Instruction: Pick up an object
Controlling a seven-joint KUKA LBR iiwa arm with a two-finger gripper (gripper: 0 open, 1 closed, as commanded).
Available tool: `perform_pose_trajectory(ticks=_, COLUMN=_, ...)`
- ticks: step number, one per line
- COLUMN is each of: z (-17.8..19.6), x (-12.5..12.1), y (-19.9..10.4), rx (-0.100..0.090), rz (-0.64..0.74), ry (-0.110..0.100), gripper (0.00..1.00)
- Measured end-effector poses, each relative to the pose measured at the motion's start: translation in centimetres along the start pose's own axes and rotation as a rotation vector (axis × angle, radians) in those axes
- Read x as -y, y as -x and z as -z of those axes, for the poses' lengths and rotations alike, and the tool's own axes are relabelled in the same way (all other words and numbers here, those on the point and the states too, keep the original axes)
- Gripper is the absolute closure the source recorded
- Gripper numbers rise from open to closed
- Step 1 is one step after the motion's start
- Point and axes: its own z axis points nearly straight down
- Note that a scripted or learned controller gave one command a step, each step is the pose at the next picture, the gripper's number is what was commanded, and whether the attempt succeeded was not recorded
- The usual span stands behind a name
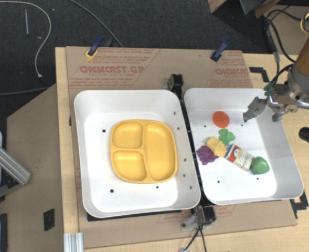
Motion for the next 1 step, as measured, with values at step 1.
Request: perform_pose_trajectory(ticks=1, z=-4.41, x=0.66, y=-0.14, rx=-0.002, rz=0.0, ry=-0.005, gripper=0.0)
